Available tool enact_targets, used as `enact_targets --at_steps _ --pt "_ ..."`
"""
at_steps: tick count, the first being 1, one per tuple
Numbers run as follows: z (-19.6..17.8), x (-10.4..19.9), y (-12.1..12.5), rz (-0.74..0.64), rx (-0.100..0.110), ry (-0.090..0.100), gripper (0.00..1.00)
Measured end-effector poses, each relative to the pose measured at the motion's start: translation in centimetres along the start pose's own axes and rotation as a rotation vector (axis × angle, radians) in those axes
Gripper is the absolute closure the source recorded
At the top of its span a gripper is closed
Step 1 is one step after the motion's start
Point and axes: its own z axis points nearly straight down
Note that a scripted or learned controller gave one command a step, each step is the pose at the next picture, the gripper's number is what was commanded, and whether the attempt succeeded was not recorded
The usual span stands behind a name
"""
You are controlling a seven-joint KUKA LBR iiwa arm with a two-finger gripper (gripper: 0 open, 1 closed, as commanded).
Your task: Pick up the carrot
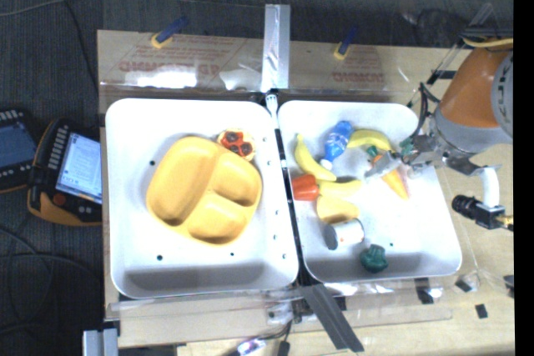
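the carrot (398, 182) lay near the right bin's (434, 258) right wall, just under the pincer (404, 159), whose spread i could not tell, so a good grasp would straddle its thick middle

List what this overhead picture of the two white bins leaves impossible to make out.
- Gripper, camera view: too small and blurred to read whether it grips the orange tapered carrot.
- Grey arm with orange band: cut off by the right edge.
- Small orange-and-black object behind the yellow sectioned plate: too small to identify.
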Motion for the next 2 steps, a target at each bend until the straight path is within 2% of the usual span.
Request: enact_targets --at_steps 1,2 --pt "2.90 0.47 -0.30 -0.030 -0.003 0.005 0.00" --pt "2.03 0.50 -0.30 -0.031 -0.004 0.004 1.00"
